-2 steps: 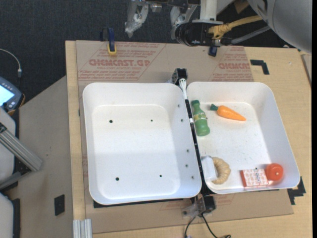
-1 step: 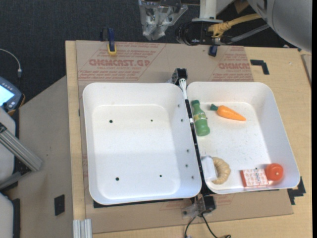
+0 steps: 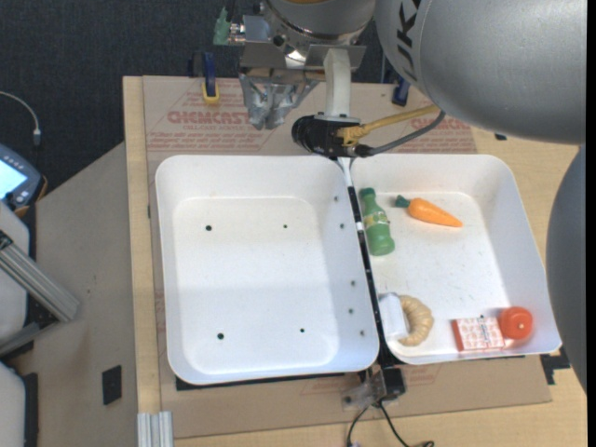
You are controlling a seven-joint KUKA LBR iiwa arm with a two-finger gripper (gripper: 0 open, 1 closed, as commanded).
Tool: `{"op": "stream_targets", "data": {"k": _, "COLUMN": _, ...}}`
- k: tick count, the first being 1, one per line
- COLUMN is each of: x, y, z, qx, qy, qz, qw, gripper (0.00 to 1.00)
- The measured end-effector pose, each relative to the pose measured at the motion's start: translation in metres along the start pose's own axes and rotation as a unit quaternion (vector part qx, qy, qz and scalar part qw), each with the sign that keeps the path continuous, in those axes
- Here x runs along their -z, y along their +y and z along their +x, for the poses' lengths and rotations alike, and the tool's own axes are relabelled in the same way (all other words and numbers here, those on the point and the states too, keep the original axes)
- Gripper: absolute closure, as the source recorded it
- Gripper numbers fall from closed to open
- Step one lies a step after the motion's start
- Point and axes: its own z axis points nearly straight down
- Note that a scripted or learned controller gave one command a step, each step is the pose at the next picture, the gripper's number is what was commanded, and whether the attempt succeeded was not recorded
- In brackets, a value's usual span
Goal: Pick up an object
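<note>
Arm (image 3: 484, 35) parked up top, nothing grabbed yet
Jaws (image 3: 270, 101) hang over the worktop (image 3: 140, 156) behind the left bin (image 3: 177, 250), can't tell how wide; carrot (image 3: 433, 212), bottle (image 3: 376, 223), croissant (image 3: 417, 320), red box (image 3: 478, 334), tomato (image 3: 516, 323) sit in the right bin (image 3: 517, 222)

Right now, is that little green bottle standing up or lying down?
Lying down. The green bottle rests lengthwise on the right bin's floor, along the wall by the left bin, its cap pointing away from the camera.

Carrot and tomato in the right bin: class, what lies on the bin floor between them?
Nothing: the camera view shows bare white floor between the carrot and the tomato.
</note>
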Motion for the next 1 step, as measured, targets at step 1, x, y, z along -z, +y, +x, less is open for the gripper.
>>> {"op": "stream_targets", "data": {"k": 1, "x": 0.0082, "y": 0.0001, "z": 0.0003, "qx": 0.001, "qy": 0.002, "qz": -0.006, "qw": 1.0, "gripper": 0.0}}
